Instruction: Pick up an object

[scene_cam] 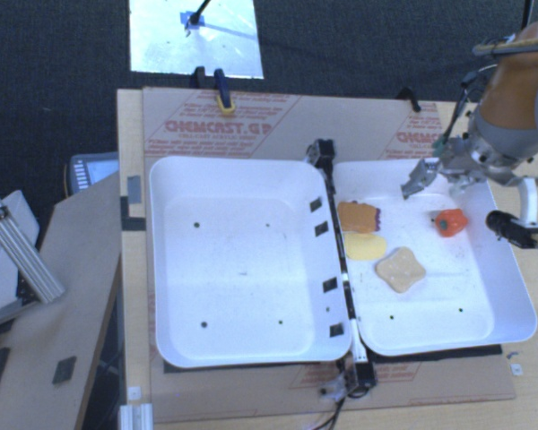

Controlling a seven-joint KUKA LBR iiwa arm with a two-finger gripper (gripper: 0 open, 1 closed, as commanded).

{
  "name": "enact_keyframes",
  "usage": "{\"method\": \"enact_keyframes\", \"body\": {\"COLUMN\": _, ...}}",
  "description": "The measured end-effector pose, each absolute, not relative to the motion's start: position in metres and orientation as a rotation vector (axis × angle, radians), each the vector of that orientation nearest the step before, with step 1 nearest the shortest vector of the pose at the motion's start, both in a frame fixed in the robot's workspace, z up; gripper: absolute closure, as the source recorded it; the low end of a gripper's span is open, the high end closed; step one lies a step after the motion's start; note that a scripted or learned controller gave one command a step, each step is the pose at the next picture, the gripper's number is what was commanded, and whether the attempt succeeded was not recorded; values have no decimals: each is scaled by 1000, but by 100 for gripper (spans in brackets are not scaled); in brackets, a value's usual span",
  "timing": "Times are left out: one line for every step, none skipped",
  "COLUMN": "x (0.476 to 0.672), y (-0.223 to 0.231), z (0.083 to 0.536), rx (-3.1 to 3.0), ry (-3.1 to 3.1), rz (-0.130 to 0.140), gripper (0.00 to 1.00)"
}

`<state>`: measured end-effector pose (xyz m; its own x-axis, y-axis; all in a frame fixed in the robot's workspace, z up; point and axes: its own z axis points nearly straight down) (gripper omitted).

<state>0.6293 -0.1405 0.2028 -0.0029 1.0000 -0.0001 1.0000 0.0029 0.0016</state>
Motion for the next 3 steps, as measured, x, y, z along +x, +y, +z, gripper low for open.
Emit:
{"method": "enact_keyframes", "body": {"x": 630, "y": -140, "z": 214, "rx": 2212, "ry": 2224, "rz": 6, "gripper": 100}}
{"method": "enact_keyframes", "body": {"x": 606, "y": -16, "z": 233, "rx": 2205, "ry": 2241, "rz": 9, "gripper": 100}}
{"method": "enact_keyframes", "body": {"x": 575, "y": 53, "z": 264, "rx": 2208, "ry": 2234, "rz": 8, "gripper": 100}}
